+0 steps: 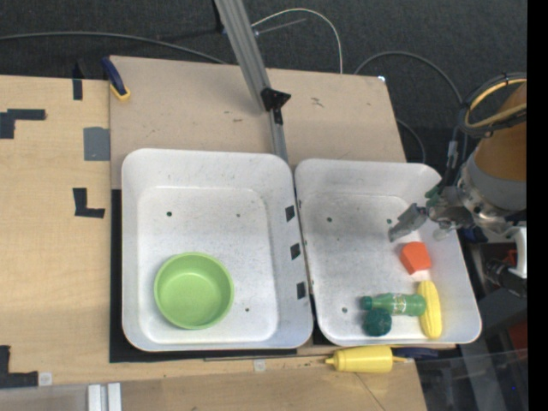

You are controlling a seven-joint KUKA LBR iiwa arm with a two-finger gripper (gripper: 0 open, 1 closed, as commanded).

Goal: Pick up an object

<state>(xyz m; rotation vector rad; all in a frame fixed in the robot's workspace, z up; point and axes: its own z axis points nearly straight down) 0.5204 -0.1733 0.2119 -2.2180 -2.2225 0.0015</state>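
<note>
Still at the start of the pick, judging by how everything lies: nothing lifted, every object resting flat. Far to the left of the orange block (415, 257), in the left bin (137, 187), a green bowl (193, 291), sitting alone and well apart from the arm. Nearer to the block, across the seam between the bins, the right bin (342, 187), holding all the likely targets. Below and slightly left of the block, a green bottle (396, 304) lying on its side, with a small dark green piece (376, 322) touching its lower end. Further below the block, outside the bin on the counter (188, 101), a yellow squeeze bottle (364, 360), also on its side. Just below the block and a touch to the right, a yellow piece (431, 308), lying against the bottle's cap end. Directly above the block, close to it but apart from it, the gripper (419, 228), reaching in from the right. Fingers (404, 226) spread, as far as can be made out, with nothing between them and no contact with any object. Left to do, by this reading: pretty much all of it, meaning coming down over a target, most likely the block as the nearest, then closing on it and raising it clear of the bin floor.
</note>
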